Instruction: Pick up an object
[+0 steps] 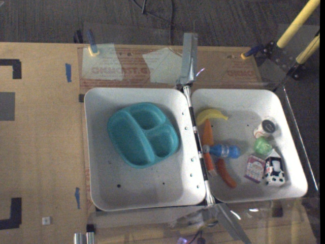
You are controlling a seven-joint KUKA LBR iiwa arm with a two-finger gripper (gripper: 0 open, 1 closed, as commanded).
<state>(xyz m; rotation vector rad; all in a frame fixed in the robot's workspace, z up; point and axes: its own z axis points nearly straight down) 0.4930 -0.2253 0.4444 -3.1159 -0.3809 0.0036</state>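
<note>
Everything pickable sits in my right bin (284, 105) — banana (211, 115) and carrot (207, 134) by the divider, carrot's length running near-to-far; cartons (265, 169) on my arm's side. Hand state: cannot tell.

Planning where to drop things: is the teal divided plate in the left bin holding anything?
Empty. The teal divided plate lies flat in the left bin, all three compartments showing bare teal.

- We see a divided plate (143, 134) lying in the left bin (96, 182).
- In the right bin (292, 184), a banana (211, 115) lies behind a bottle (224, 150); two cartons (265, 170) sit right of it.
</note>
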